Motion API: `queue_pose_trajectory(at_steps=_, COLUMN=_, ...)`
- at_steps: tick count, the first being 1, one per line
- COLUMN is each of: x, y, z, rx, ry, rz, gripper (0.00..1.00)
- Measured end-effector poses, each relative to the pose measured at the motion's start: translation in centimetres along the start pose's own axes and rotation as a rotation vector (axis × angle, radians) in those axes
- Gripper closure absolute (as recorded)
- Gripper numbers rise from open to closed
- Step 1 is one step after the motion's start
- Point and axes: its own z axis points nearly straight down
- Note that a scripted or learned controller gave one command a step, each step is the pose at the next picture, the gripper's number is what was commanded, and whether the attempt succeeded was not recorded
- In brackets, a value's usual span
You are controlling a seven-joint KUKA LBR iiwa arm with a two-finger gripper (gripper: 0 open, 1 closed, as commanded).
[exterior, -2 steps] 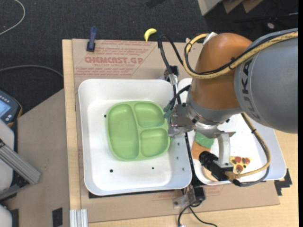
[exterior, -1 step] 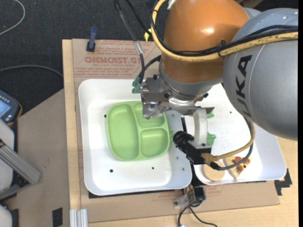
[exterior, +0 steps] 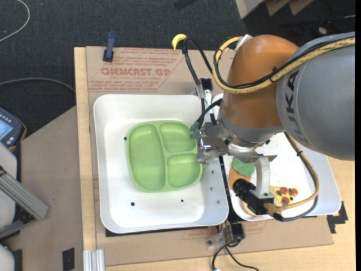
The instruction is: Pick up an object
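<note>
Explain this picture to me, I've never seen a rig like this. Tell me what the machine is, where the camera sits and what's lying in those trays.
The big grey shape is a robot arm with an orange band above its wrist, reaching in from the right. One fixed camera looks down on the bench at a slant.

Two shallow white bins sit side by side. The left bin holds a green divided plate. The right bin, mostly hidden by the arm, holds a small green piece and a pale piece with red spots.

The gripper hangs over the plate's right rim. I can't see anything held in it.
</note>
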Motion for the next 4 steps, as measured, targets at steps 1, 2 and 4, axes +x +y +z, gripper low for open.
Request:
queue_pose_trajectory(at_steps=1, x=-2.8, y=2.7, z=5.7, rx=-0.004, ry=0.004, rz=-0.005, gripper=1.00)
queue_pose_trajectory(at_steps=2, x=1.3, y=0.8, z=-16.8, rx=-0.026, ry=0.009, rz=-0.014, gripper=1.00)
queue_pose_trajectory(at_steps=4, x=2.5, y=-0.2, z=0.7, rx=-0.001, ry=0.004, rz=-0.011, gripper=1.00)
